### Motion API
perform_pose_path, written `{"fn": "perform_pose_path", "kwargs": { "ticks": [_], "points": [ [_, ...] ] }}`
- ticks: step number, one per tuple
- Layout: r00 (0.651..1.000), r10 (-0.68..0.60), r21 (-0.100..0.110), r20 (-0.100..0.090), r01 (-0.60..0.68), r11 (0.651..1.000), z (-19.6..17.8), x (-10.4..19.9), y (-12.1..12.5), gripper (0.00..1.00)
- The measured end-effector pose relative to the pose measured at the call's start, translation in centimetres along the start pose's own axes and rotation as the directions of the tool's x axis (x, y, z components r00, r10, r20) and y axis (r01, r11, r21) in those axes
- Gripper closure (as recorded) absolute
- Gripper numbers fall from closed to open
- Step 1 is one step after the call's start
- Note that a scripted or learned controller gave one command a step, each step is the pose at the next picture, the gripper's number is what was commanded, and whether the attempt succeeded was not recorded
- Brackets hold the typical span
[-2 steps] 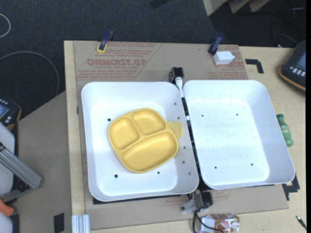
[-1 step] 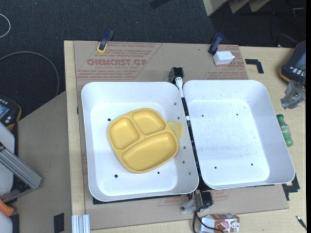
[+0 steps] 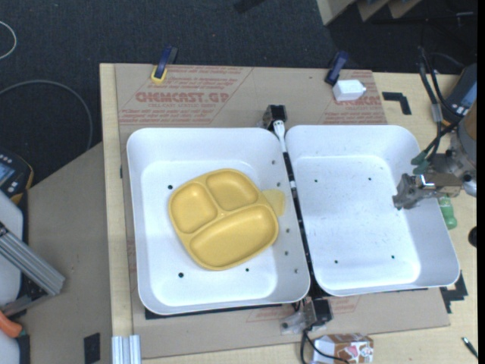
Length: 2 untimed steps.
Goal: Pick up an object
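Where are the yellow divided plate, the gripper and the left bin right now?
yellow divided plate (image 3: 223, 218): camera view, on its large lower compartment.
gripper (image 3: 402, 196): camera view, at its fingertips, over the right bin's right side.
left bin (image 3: 151, 203): camera view, on its bare floor.

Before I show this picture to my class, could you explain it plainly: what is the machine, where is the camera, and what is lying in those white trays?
One camera looks down at a slant on a bench with two shallow white bins. The left bin holds a yellow divided plate with three compartments, and something small and yellow peeks out at its right edge. The right bin shows only dark specks on its floor. The machine is a robot arm reaching in from the right; its gripper sits over the right bin's right side. I cannot tell how its jaws stand, and I see nothing held in them.
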<state>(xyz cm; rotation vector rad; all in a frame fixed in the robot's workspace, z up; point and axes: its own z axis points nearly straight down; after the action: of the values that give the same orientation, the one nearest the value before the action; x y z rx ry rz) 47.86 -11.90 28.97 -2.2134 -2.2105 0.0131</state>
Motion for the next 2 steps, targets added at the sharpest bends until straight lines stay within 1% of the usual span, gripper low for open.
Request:
{"fn": "perform_pose_path", "kwargs": {
  "ticks": [1,2],
  "points": [
    [1.000,0.003,-0.011,0.003,-0.003,1.000,1.3,-4.4,0.0,1.00],
    [1.000,0.003,-0.012,0.003,-0.003,1.000,3.8,-10.5,0.0,1.00]
  ]
}}
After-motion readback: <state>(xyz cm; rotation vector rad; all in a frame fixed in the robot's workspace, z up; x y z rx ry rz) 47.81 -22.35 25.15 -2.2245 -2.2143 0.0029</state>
